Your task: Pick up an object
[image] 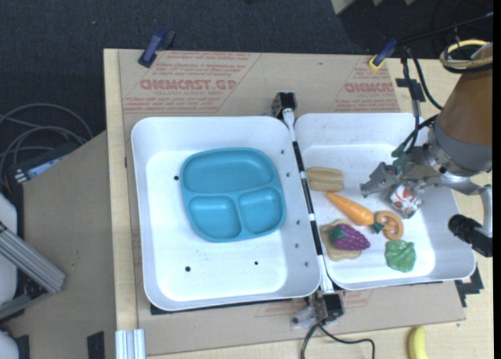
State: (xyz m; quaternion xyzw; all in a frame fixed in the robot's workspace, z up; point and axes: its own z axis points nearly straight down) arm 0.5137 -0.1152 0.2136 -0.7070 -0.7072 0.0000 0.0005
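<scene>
The right bin (352, 134) holds several toy foods. A tan bun (323, 178) lies near its left wall, with an orange carrot (351, 208) just below it. Further down are an orange ring-shaped piece (390, 224), purple grapes on a tan slab (346, 238) and a green leafy piece (400, 256). My gripper (386, 181) hangs over the middle of this bin, above and right of the carrot. A red and white object (405, 200) sits right below the gripper's body, partly covered by it. I see nothing held in the gripper.
A blue divided plate (232, 193) lies in the left bin (156, 217). Black clamps (284, 103) join the bins along the middle wall. A yellow object (417, 342) lies on the bench at the front right. Cables hang beside the arm.
</scene>
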